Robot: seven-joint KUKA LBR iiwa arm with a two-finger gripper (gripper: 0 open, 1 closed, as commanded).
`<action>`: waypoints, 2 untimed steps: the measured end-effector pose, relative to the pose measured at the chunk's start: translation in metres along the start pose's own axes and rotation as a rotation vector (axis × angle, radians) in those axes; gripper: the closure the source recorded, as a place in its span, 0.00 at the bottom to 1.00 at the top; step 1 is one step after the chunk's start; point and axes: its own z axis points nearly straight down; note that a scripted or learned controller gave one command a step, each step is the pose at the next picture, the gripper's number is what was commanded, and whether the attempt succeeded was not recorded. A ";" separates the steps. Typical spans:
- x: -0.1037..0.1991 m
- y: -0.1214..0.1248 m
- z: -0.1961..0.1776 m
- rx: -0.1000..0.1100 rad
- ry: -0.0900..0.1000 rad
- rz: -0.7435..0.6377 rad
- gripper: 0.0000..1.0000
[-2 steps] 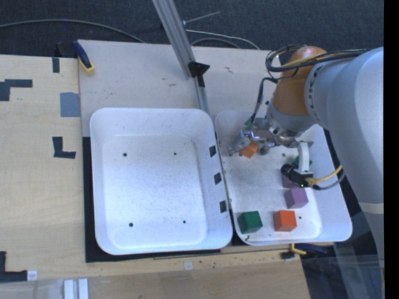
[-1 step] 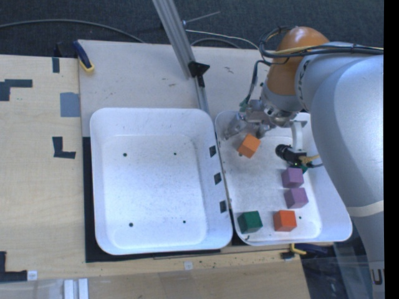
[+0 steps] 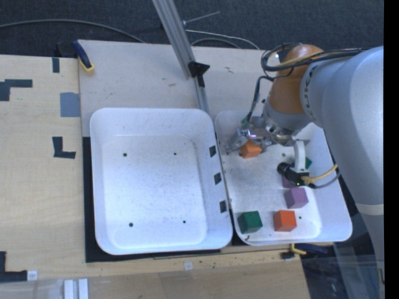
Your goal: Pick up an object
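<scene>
Nearest the camera, along the lower edge of the right bin (image 3: 336, 229), a green block (image 3: 250, 220) and an orange-red block (image 3: 284, 220) are seen side by side, slightly apart. Just above them a purple block (image 3: 297, 197) lies near the bin's right side, and a small green piece (image 3: 307, 163) is glimpsed further up, beside a white part of the arm's tooling. Four loose items are thus counted on the bin floor, one of each colour apart from the two greens.

Further back, the arm (image 3: 349, 98) is reached in from the right, its orange band bent over the upper part of the right bin and the wrist turned down and to the left. The gripper (image 3: 249, 143) is held low at the bin's upper left, and a fifth item, an orange block (image 3: 251, 149), is seen at its tips; it looks pinched there, though the finger pads themselves are partly hidden.

The left bin (image 3: 100, 185) lies beside it, the two touching along their inner rims. Two bins are counted. Behind them a slanted metal post (image 3: 174, 27) is mounted on the bench (image 3: 131, 73).
</scene>
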 end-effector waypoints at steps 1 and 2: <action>0.000 0.001 -0.009 -0.002 0.000 -0.001 1.00; 0.099 0.020 -0.105 -0.011 0.004 -0.010 1.00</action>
